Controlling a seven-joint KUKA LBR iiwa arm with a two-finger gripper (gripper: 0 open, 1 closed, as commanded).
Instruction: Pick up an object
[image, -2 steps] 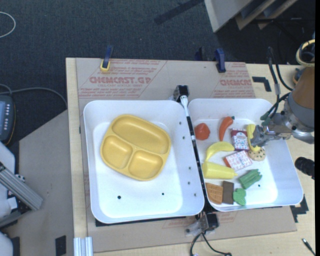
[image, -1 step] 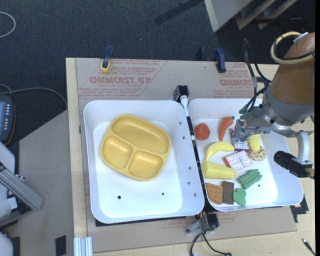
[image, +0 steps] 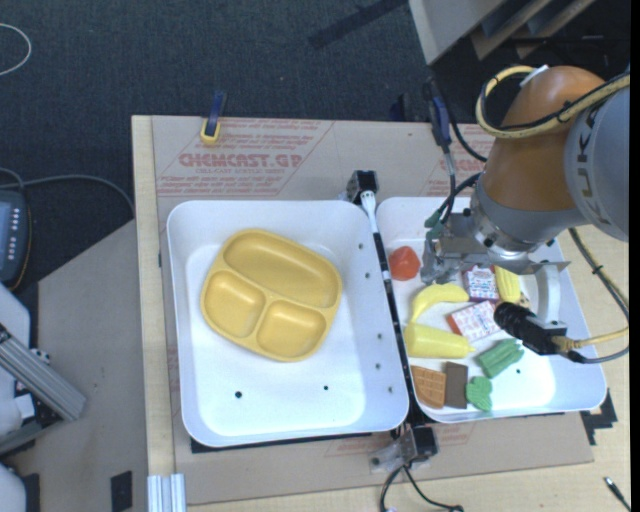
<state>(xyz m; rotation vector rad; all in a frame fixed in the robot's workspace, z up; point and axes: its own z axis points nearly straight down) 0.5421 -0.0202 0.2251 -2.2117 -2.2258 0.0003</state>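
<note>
Dark carpet surrounds a bench (image: 160, 300) topped with brown board printed in red, where "CHEMCAST" is about all I can read, the rest too faint. Two white bins sit side by side on it. Taking the left bin (image: 190, 330) as the landmark: inside it lies a yellow divided plate (image: 270, 293), toward its far side. Just to its right, touching along the shared edge, is the right bin (image: 575, 390), and the arm (image: 545, 150) hangs over that bin's far half, hiding much of it. The gripper (image: 450, 250) sits low beneath the wrist, and whether it is open or closed I cannot tell. Near the shared edge rest an orange ball (image: 404, 263), a banana (image: 440, 297), a yellow wedge (image: 436, 341) and a waffle (image: 428, 385). Farther right are a red-and-white packet (image: 474, 320) with print too small to read, a green piece (image: 498, 356) and a brown bar (image: 456, 383).
</note>
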